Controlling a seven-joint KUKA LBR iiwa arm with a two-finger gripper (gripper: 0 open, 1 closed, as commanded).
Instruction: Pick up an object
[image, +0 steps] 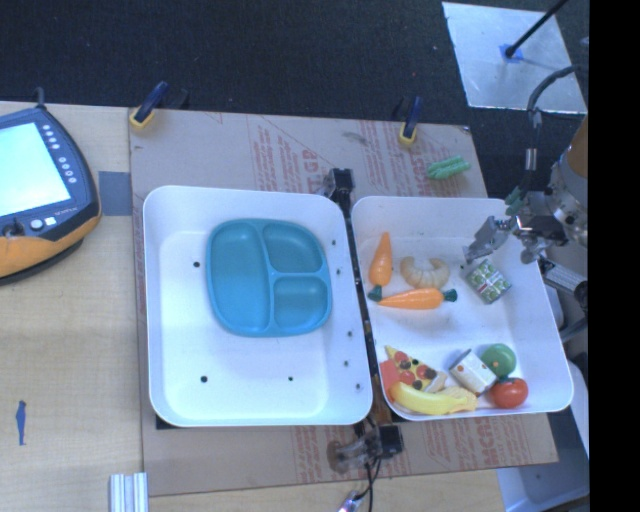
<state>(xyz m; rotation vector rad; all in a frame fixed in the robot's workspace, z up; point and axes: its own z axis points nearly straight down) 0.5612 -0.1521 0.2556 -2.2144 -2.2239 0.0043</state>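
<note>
A small green-and-white packet (488, 281) lies in the upper right of the right bin (556, 330), just below the gripper (487, 240), whose fingers hang above it; how far they are spread I cannot tell, and nothing shows between them. Left of the packet lie two toy carrots (412, 298), one upright, one flat, and a croissant (425, 271). The left bin (160, 330) bears a blue divided plate (268, 276).

Toy food in right bin (556, 330).
Two carrots (410, 298), croissant (425, 270), green-patterned box (487, 281) up top; pizza slice (410, 368), banana (432, 402), tomato (509, 393), lime (498, 358) below.
</note>
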